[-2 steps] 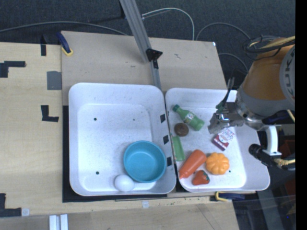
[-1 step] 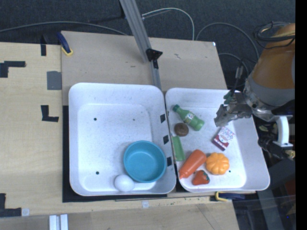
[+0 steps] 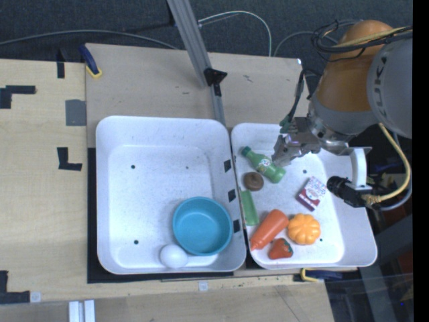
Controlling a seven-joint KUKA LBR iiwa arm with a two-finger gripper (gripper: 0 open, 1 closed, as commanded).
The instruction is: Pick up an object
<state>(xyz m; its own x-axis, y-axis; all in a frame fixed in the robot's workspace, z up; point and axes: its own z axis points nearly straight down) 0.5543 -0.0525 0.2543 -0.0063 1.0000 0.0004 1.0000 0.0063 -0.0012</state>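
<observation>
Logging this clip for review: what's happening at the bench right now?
The arm's gripper hangs over the right bin, just above the green bottle. Nothing is visibly held. A carrot, a small pumpkin and other toys lie there too. The left bin holds a blue bowl and a white ball.

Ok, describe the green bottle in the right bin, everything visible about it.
The green bottle looks like a small glossy plastic toy with a narrow neck, a wider body and a pale label patch on its side. It lies on its side, slanted, neck toward the bin's upper left, body toward the lower right, in the upper part of the right bin. The tool is just above its body end; contact cannot be judged. A small brown round object sits right below the bottle, touching or nearly so.
</observation>
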